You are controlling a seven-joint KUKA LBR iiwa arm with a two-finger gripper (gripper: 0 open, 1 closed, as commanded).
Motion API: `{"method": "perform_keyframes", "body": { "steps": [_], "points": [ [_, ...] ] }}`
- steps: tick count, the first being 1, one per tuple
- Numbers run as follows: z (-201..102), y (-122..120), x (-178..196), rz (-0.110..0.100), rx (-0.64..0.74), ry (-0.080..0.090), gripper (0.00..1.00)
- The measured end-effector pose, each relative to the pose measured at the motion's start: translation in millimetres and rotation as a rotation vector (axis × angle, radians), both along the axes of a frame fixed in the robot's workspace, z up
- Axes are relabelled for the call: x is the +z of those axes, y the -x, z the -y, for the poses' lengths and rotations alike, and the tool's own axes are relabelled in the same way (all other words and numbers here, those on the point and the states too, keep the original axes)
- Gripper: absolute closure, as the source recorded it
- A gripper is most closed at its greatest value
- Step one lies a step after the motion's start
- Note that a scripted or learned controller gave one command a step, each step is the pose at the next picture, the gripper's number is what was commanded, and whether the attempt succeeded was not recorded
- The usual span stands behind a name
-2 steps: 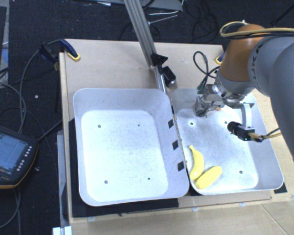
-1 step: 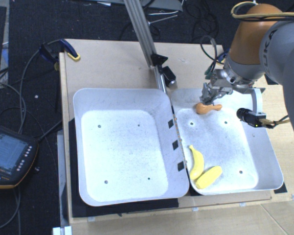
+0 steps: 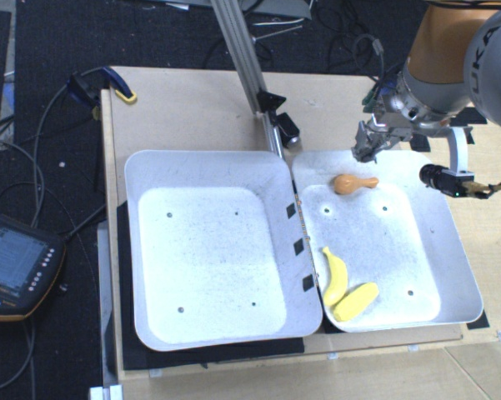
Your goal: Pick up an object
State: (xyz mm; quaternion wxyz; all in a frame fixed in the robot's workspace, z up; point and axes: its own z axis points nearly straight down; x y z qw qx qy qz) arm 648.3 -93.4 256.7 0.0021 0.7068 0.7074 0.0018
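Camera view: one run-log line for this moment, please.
hand above right bin far edge | chicken leg, banana, lemon unheld

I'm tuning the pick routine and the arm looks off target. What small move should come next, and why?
Probably shift the tool a little toward the camera, then lower it onto the orange drumstick-shaped toy. The tool hangs over the far rim of the right bin, just beyond the toy, which lies alone and apart from the banana and the yellow piece.
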Motion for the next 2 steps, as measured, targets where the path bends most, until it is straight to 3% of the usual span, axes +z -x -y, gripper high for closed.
{"method": "perform_keyframes", "body": {
  "steps": [1,2],
  "points": [
    [0.0,-0.2,7.5,-0.005,-0.001,0.0,1.0],
    [-62.3,9.0,0.3,-0.006,0.004,-0.002,1.0]
  ]
}}
